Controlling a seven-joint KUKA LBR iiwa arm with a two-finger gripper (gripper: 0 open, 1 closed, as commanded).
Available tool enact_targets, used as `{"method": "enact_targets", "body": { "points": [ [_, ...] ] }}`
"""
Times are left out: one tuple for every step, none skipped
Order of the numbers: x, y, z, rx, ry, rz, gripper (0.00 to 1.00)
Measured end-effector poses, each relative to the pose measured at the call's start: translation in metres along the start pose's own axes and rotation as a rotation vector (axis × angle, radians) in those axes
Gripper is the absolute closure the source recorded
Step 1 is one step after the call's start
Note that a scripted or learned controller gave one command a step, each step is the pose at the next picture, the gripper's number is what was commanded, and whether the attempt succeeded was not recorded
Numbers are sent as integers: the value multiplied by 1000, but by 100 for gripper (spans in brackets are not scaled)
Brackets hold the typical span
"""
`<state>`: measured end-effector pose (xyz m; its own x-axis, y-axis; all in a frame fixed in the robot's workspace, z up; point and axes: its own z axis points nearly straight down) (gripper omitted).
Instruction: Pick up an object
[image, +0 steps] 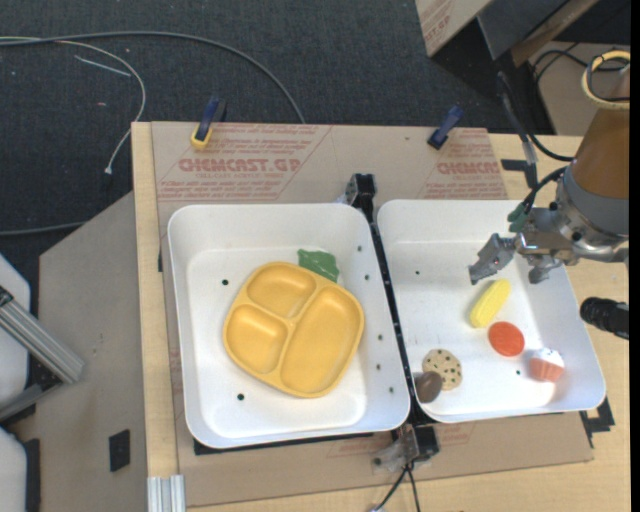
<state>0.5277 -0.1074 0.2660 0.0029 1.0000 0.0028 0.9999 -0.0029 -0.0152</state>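
The claw (505, 255) hangs open and empty over the right bin (430, 225), just above the yellow corn cob (489, 302), the nearest pickable object, lying loose on the bin floor beside an orange ball (506, 340).

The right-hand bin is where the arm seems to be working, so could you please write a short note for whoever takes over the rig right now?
Gripper: above the right bin, near its upper part, holding nothing that can be seen.
Right bin contents: yellow corn just below the gripper, orange round piece, pink cupcake-like piece, cookie with a brown piece beside it.
Left bin: yellow divided plate with a green piece at its upper edge.
Done: nothing picked up yet.
Left: lower onto one object, probably the corn as the nearest, grip and lift.
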Motion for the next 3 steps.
{"method": "enact_targets", "body": {
  "points": [
    [0,2,-6,-13,-2,-3,0],
    [-3,-7,45,-9,0,-2,0],
    [-1,-3,108,-8,0,-2,0]
  ]
}}
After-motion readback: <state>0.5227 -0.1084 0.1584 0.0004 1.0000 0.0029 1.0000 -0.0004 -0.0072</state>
